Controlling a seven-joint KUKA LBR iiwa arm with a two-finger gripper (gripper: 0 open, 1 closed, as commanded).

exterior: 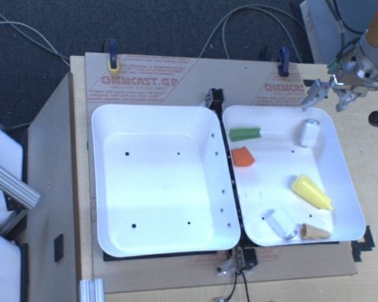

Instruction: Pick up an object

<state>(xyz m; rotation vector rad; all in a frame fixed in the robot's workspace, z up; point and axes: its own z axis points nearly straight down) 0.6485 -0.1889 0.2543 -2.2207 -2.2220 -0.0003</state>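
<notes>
Two white bins [152, 244] on seemingly cardboard-covered bench [176, 74].

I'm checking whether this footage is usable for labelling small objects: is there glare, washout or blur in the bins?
In the camera view, the left white plastic bin is washed out across its floor; the white cylindrical bottle and the clear-grey packet blend into the right white bin; the green block, orange block and yellow bottle read clearly; the gripper is slightly soft.

Two white bins [157, 244]; six objects: green block [244, 133], orange piece [242, 157], white bottle [309, 133], yellow bottle [312, 192], grey-white item [281, 224], tan cone [315, 232].
</notes>
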